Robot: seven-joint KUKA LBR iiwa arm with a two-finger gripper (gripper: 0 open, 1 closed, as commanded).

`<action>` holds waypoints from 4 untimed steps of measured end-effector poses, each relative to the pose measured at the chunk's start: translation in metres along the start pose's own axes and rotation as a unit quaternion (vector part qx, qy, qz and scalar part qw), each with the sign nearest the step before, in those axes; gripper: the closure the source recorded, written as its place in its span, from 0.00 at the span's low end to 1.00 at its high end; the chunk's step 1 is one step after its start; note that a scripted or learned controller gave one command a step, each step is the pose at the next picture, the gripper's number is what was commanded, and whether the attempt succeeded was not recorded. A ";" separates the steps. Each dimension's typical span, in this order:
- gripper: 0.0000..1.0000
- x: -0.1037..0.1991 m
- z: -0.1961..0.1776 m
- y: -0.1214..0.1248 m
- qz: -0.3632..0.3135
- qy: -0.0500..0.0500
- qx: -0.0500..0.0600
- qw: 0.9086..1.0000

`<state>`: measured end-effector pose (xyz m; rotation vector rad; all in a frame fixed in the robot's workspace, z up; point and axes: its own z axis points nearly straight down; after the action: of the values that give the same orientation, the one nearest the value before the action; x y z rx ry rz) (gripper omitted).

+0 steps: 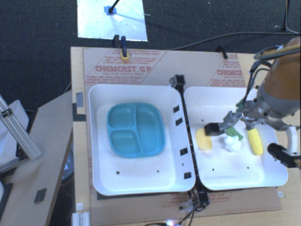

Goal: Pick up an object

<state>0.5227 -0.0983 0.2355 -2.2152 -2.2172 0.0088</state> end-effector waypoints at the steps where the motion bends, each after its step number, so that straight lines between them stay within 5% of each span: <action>1: 0.00 0.000 -0.005 0.002 -0.001 -0.001 -0.005 1.000; 4: 0.00 0.000 0.153 -0.005 0.000 0.000 -0.004 1.000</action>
<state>0.5167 -0.0977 0.0825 -2.2196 -2.2208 -0.0001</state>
